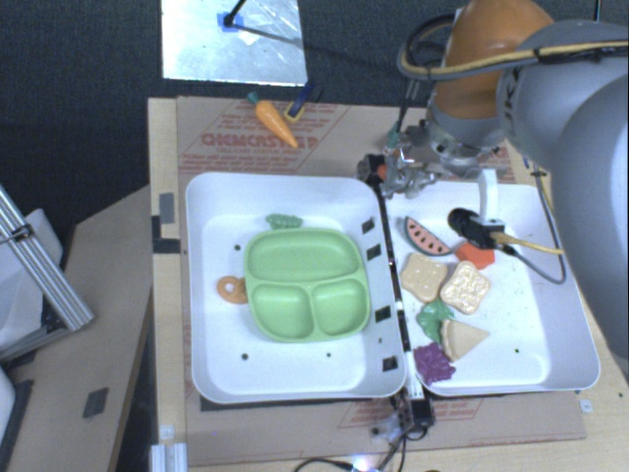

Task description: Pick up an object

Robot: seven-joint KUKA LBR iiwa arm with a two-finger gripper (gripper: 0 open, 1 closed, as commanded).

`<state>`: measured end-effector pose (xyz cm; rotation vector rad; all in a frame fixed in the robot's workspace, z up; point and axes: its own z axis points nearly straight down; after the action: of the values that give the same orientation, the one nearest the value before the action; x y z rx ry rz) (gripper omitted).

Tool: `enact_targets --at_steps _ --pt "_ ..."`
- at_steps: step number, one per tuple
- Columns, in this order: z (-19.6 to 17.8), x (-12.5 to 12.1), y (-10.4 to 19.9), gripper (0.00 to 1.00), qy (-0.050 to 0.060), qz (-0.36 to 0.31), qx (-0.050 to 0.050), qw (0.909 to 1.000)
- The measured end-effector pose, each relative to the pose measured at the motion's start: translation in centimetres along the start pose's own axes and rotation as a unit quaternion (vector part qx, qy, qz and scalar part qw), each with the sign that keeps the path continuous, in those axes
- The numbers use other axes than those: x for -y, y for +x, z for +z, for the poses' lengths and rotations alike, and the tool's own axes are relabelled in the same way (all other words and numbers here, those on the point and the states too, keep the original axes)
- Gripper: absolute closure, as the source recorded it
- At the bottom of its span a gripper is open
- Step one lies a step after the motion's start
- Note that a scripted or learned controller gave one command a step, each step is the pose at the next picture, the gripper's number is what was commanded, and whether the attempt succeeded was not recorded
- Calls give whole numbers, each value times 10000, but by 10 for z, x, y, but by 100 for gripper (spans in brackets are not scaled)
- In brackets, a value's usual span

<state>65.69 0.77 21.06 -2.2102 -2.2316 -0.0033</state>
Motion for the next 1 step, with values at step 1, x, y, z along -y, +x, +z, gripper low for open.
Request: enact_targets --at_steps 1 --pt "-18 5 59 100 -10 -6 -6 10000"
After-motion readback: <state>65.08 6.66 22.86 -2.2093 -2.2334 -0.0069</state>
